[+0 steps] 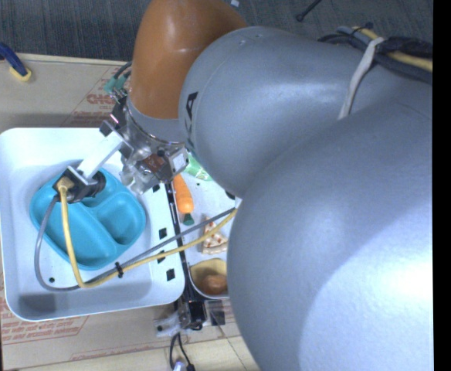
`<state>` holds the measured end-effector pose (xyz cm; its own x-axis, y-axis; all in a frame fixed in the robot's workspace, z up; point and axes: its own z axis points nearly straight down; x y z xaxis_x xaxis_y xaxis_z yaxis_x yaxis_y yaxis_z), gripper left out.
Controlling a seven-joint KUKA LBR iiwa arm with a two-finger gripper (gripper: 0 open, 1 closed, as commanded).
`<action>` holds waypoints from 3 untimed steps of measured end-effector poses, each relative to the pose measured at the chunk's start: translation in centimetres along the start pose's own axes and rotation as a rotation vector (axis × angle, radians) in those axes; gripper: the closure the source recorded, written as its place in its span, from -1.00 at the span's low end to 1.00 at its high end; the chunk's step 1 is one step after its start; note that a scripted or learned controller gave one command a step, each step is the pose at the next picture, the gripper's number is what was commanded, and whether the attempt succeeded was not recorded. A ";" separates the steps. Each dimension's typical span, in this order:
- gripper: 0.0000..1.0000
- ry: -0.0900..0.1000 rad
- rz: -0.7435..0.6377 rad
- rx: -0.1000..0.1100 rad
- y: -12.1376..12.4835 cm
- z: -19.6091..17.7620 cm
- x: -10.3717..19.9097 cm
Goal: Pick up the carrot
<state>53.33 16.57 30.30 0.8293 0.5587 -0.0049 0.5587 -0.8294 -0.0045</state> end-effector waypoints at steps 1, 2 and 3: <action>1.00 -0.010 0.226 -0.001 -6.2 10.0 0.3; 1.00 -0.002 0.377 0.000 -2.3 21.1 6.2; 1.00 -0.001 0.117 0.006 4.5 12.1 -1.4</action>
<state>54.59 12.04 18.22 0.8889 0.4580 -0.0067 0.4579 -0.8889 -0.0096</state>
